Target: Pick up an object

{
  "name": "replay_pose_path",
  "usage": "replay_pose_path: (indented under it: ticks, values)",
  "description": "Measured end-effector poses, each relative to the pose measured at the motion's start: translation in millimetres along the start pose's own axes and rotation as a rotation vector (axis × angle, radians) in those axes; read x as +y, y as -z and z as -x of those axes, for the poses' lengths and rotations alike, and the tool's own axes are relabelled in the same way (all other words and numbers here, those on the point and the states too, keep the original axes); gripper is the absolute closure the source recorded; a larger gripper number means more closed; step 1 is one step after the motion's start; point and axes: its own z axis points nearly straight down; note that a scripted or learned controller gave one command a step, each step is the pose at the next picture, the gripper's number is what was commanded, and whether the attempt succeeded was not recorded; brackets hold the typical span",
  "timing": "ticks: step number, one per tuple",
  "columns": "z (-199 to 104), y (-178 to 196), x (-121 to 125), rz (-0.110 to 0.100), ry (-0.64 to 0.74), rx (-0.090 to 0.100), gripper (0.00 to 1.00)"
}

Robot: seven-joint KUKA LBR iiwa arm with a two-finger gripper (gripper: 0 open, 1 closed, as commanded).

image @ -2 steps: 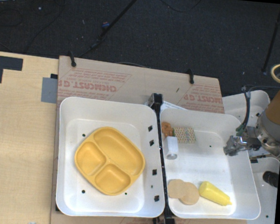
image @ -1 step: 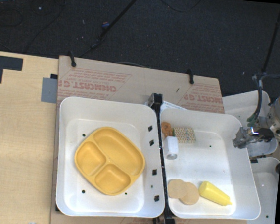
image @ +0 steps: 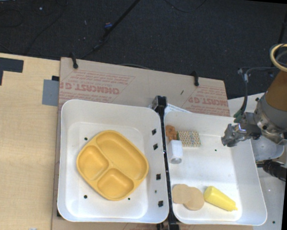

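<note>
Yellow plastic stands out in both bins: a divided tray (image: 112,171) lies in the left bin (image: 68,201), and a small cone (image: 220,199) lies in the lower right of the right bin (image: 256,210). We take the cone as a fair target, though any object would serve the task. Our gripper (image: 231,135) sits at the upper right edge of the right bin, above its rim, well apart from every object; it is too small and dark for us to tell how its tips are set, and we see nothing held in it. To do the pick well, we judge that we should travel down the frame toward the cone, line up across its narrow width, and descend straight so it does not roll away. Just left of the cone lie two tan discs (image: 188,197), touching each other, which could be nudged if we come in from that side. Near the divider (image: 161,165) sit a white cylinder (image: 175,152), a speckled pad (image: 189,138) and a brown piece (image: 171,133), close together and harder to separate. Cardboard (image: 136,88) lies under both bins.
</note>
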Motion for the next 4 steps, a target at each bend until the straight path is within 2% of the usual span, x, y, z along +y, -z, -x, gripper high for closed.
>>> replay_pose_path:
  ticks: [2,4]
  values:
    - [-103.8,4.6,-5.2,-0.003,-0.001,0.000,1.00]
    - [-220.6,-0.5,4.3,-0.002,0.000,-0.001,1.00]
